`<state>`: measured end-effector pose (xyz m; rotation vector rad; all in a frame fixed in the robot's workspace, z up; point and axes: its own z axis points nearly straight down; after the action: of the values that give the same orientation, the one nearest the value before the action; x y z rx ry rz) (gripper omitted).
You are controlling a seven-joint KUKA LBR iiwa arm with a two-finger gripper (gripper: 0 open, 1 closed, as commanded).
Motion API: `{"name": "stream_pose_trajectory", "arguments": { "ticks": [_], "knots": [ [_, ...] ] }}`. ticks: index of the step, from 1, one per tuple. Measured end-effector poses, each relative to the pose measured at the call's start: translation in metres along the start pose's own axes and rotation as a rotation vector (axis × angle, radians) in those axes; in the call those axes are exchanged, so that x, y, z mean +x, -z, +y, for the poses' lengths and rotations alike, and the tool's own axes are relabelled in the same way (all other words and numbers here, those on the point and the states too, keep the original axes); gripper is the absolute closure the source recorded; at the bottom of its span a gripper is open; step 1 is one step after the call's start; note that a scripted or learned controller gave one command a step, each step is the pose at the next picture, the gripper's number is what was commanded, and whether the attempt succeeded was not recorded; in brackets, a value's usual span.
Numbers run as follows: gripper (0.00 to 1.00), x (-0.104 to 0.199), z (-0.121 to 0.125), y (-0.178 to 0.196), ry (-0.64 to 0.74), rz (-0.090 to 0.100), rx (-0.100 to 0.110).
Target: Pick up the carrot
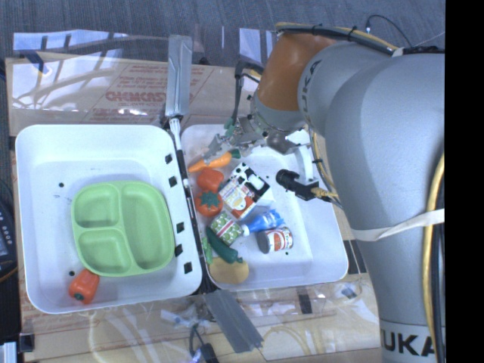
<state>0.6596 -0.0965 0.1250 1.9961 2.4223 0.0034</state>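
Camera view: fingers [231, 138] just above carrot [210, 162], opening unclear

Bench [113, 324] carrying two white bins side by side, left bin [45, 150] and right bin [321, 255] touching at middle; printed cardboard sheet [113, 89] lying behind them.

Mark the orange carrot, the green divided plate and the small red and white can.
Orange carrot [214, 160], camera view, middle of its body.
Green divided plate [160, 237], camera view, bare right compartment.
Small red and white can [278, 240], camera view, side of its label.
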Motion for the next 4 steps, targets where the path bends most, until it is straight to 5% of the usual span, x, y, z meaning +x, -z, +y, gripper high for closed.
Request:
{"name": "stream_pose_trajectory", "arguments": {
  "ticks": [1, 2, 3, 4],
  "knots": [
    [0.0, -0.004, -0.002, -0.028, 0.193, 0.002, 0.004],
    [1.0, -0.006, -0.002, -0.019, 0.196, -0.003, 0.006],
    [1.0, -0.05, -0.016, -0.037, -0.45, 0.002, 0.02],
    [1.0, -0.028, -0.007, 0.056, -0.407, 0.001, 0.004]
  ]
}}
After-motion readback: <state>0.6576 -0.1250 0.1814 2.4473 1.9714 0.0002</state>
